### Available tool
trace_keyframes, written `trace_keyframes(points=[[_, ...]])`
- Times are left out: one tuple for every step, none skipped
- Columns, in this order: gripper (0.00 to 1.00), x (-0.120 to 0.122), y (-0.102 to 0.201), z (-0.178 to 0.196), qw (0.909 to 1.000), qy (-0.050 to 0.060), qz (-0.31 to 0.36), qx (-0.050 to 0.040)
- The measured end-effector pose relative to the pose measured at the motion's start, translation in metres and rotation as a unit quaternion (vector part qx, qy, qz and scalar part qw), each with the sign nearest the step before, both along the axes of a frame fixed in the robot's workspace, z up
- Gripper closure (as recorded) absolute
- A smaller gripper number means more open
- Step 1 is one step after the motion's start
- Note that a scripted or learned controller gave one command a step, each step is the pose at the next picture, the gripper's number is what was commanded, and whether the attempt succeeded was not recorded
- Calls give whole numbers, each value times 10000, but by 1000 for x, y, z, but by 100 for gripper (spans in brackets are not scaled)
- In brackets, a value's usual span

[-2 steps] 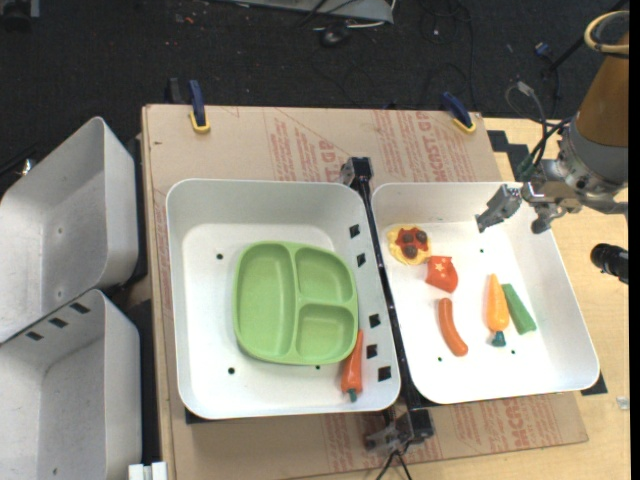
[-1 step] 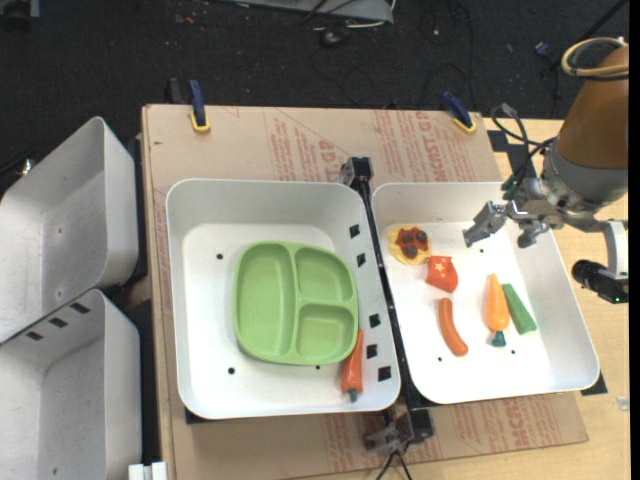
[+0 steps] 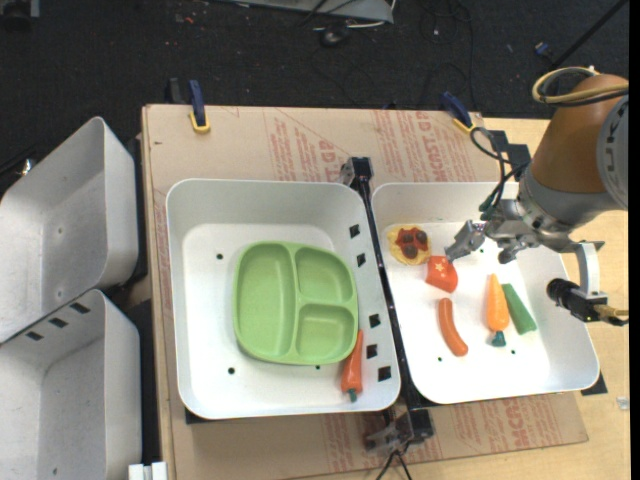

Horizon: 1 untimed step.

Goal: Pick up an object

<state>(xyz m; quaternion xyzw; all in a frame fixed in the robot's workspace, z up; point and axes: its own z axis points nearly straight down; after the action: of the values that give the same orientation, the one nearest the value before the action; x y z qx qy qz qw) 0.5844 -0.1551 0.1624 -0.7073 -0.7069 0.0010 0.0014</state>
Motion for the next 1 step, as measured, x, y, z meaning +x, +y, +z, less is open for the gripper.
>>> trace_keyframes(points=[[0,-4,2,-60,10000,-22,-10,5]])
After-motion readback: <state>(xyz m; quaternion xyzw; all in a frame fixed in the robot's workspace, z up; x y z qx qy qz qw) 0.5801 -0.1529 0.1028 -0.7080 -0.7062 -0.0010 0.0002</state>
